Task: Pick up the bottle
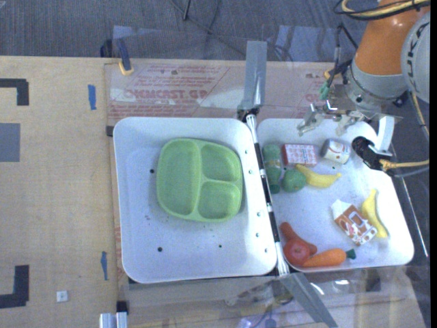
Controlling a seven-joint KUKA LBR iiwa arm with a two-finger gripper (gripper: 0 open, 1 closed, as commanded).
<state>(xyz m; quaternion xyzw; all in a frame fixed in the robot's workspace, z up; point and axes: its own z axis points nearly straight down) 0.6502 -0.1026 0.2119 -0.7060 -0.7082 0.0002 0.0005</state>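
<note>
Seemingly open-fingered and empty, the grey two-finger gripper (326,118) hovers over the right white bin's (403,244) far edge, with the upright green plastic bottle (273,164) lying toward the bins' divider.

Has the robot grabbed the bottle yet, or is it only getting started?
Only getting started, it seems. Nothing looks done: the green bottle lies in the right bin against the divider, beside a green round fruit. In hand: the gripper hovers over that bin's far edge, holding nothing. Left to do: move over the bottle, come down, close on it and lift.
</note>
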